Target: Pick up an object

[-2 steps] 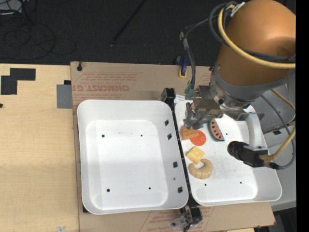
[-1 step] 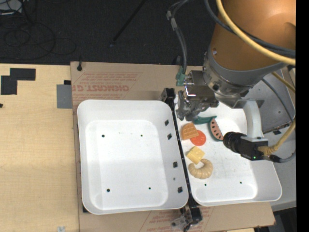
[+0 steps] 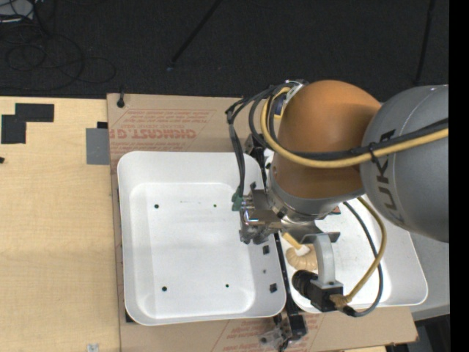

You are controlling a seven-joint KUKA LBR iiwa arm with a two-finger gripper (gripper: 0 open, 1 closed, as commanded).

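We see the grey arm (image 3: 410,167) reaching in from the right, its orange band (image 3: 330,134) over the right bin (image 3: 410,288). The claw (image 3: 255,229) hangs low over the rim where that bin meets the left bin (image 3: 146,196). We cannot tell whether it is apart or together. A small tan object (image 3: 299,254) lies in the right bin just beside the claw, partly hidden under the wrist.

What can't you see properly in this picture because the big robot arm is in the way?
In the camera view:
1. Right bin: the arm covers most of its floor.
2. Pale tan thing in that bin: partly under the wrist, so I cannot tell what it is.
3. Rest of the arm: cut off at the right edge.
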